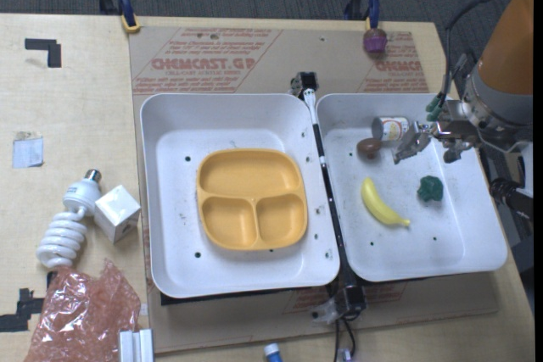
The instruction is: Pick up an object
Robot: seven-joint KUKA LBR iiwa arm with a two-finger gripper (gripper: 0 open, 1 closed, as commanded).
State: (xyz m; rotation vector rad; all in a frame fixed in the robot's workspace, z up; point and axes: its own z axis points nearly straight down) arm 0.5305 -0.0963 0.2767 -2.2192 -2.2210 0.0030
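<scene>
Banana (383, 204) lies below-left of the jaws (413, 145); their state I cannot tell.

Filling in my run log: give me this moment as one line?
arm: over right white bin | gripper: beside small can | yellow banana, green broccoli: lying untouched

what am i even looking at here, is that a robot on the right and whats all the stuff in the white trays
Yes. The grey and orange shape at the right is a robot arm, seen from a single camera fixed above the bench and looking down at a slant. Its end effector hangs over the right bin, near the far side. That bin holds a banana, a green broccoli-like toy, a small brown object and a small can lying beside it. The left bin holds a yellow divided plate. Nothing can be seen held between its fingers. Left of the bins lie a spiral light bulb and a white cube.
</scene>
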